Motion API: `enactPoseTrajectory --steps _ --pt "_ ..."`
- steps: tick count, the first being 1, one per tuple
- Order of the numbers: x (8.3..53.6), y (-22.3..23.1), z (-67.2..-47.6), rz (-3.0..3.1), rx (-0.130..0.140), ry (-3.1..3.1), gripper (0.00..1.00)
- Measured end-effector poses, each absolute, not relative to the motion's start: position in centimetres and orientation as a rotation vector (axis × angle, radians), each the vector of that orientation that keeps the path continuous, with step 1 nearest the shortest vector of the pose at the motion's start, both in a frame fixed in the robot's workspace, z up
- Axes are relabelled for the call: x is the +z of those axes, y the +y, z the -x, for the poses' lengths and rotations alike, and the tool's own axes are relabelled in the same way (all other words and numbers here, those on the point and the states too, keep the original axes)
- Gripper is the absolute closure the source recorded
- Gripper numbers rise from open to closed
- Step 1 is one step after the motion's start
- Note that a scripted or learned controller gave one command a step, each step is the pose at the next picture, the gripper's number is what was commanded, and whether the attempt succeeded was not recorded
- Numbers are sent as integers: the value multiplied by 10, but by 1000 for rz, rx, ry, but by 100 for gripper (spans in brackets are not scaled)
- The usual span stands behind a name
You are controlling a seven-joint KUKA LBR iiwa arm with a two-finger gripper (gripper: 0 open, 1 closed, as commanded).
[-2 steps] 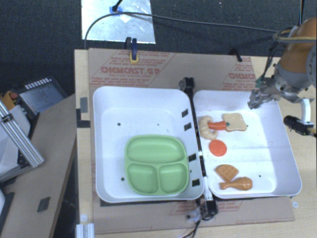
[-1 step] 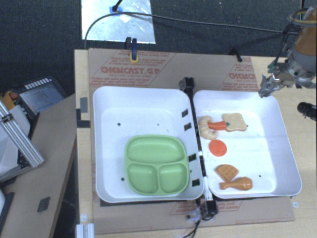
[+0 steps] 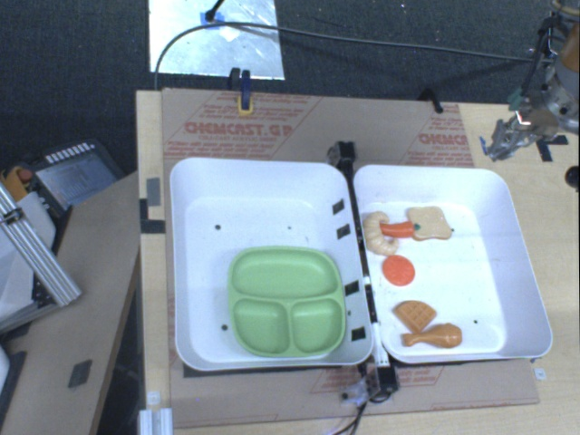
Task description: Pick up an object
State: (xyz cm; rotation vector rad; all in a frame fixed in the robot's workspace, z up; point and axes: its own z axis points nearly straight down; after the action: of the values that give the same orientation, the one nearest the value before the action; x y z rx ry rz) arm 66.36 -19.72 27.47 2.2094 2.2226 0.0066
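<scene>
Nearest me, low in my left bin [image 3: 190,188], I see a green divided plate [image 3: 287,299]. In my right bin [image 3: 507,243] lie a shrimp with hot dog [image 3: 385,229], a tan bread slice [image 3: 430,223], an orange disc [image 3: 398,270], a waffle piece [image 3: 414,314] and a drumstick [image 3: 435,336]. My gripper [image 3: 509,140] hangs above the bin's far right corner with nothing in it; I cannot tell how wide it stands.

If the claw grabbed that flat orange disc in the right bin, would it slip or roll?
The orange disc lies flat, so it probably won't roll. It looks thin and smooth like plastic toy food, so fingers may struggle to get under it. Likely light.
</scene>
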Motion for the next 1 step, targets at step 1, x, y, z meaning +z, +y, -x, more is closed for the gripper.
enactPoseTrajectory --steps 1 --pt "261 -140 -653 -2211 3 2232 100"
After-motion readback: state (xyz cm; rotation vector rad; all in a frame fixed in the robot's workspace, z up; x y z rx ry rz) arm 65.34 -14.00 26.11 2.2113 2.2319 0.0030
